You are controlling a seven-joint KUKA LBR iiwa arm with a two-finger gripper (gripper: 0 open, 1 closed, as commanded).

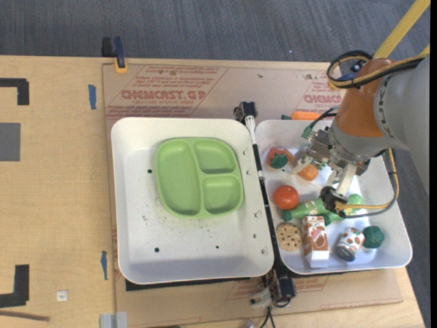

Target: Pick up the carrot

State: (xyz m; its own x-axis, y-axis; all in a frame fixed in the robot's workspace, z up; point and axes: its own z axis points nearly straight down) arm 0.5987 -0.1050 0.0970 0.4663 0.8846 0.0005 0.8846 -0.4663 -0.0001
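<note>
- Carton [315, 239], red/white, lies at near side of R bin [355, 266], w/ a cookie [288, 236] just to its left & a printed can [348, 243] just to its right.
- Dark green broccoli-like piece [373, 236] sits right of the can, towards the bin's near-right corner.
- Red tomato [286, 197] is at mid-left of R bin. A green veg [308, 210] lies just right of it & a bit nearer, betw tomato & carton.
- Red item w/ green top [277, 157] is at far-left of R bin, close to the wall next to L bin.
- Carrot [308, 173]: small orange piece in R bin, farther than the tomato, right of the red/green item, right at the gripper's tip.
- Gripper [314, 157] is low over far-middle of R bin, arm coming in from the right. Open or closed: can't tell. Contact w/ carrot: can't tell either.
- L bin [136, 238] holds a green 3-compartment plate [179, 180], approx centred, well apart from the arm.
</note>
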